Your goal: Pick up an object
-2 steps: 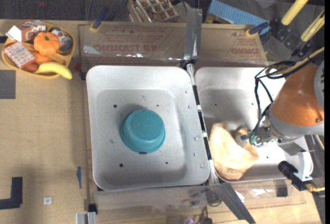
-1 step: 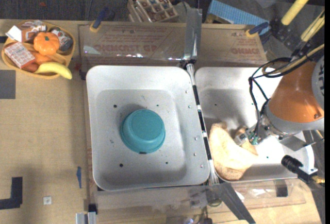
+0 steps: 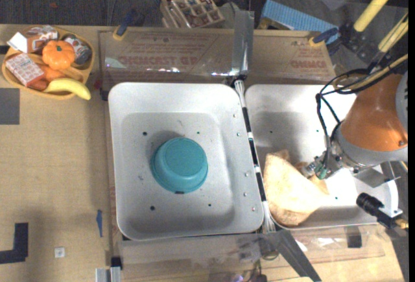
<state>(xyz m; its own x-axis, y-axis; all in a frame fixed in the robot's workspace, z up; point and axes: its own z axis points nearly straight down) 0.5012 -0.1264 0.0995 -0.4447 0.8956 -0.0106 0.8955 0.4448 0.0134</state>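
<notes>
Nearest the camera, along the bottom of the camera view, runs the wooden bench [image 3: 58, 209], bare apart from a few small dark marks at its left.

On it sit the two shallow white bins side by side. The left bin [image 3: 130, 112] holds a teal bowl [image 3: 180, 164], lying upside down near the middle of the bin floor, well apart from all four walls.

The right bin [image 3: 279, 105] holds a tan, floppy object [image 3: 290, 191], perhaps a cloth or a flat bread-shaped toy; what it is exactly cannot be told. It lies in the near left corner of that bin, close against the wall shared with the left bin, and one end stretches right toward the arm.

The gripper [image 3: 319, 168] is low in the right bin, just at the upper right edge of the tan object, touching or nearly touching it. Whether it is spread or closed cannot be told, as the wrist hides it, and nothing is seen lifted. Above it rises the grey arm with its orange band [image 3: 373, 122], with black cables [image 3: 331, 96] looping beside it.

Farther back, cardboard panels [image 3: 168, 50] stand behind the bins. At the far left a yellow dish [image 3: 14, 73] carries a banana [image 3: 68, 87], a small orange pumpkin [image 3: 58, 55] and small boxes. Beyond lies dark floor clutter.
</notes>
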